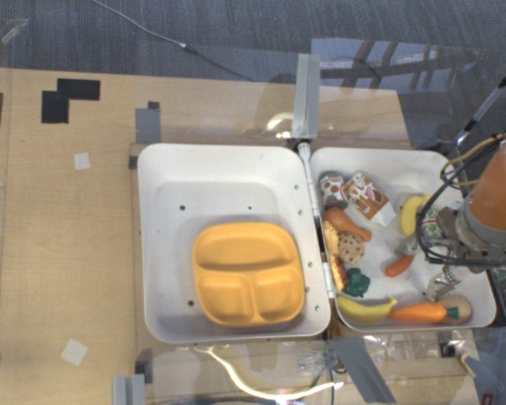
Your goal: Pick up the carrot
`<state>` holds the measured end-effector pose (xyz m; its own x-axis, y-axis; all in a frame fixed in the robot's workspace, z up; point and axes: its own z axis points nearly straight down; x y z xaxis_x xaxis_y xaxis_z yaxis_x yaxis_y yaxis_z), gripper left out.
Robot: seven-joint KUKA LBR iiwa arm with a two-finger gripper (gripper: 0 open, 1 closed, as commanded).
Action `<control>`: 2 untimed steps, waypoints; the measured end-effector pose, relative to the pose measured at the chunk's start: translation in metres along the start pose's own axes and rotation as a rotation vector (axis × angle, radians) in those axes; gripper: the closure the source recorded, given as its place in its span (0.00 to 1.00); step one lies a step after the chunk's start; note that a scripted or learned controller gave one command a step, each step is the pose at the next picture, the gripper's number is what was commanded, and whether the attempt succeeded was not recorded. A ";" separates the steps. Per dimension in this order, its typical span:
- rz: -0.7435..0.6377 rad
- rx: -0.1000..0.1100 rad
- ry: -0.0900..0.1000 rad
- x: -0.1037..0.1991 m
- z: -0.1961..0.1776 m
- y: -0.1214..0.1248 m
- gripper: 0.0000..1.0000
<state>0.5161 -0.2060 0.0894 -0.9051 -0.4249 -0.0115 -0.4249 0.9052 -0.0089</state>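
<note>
Carrot (417, 313): you'll find it just right of the banana (365, 308).
Gripper (441, 283): just above that banana's right end; its grip you can't tell.

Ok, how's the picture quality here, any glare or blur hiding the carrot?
Camera view: even light, soft shadow under the yellow divided plate in the left bin; glare on the clear panel behind the bins, near the metal post; the carrot at the right bin's near edge reads sharp; the gripper is small and slightly soft.
</note>
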 end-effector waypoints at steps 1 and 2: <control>0.059 0.001 -0.005 -0.021 -0.001 0.069 0.00; 0.057 0.006 -0.012 -0.024 -0.014 0.067 1.00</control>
<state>0.5091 -0.1353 0.1032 -0.9276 -0.3728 -0.0244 -0.3726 0.9279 -0.0135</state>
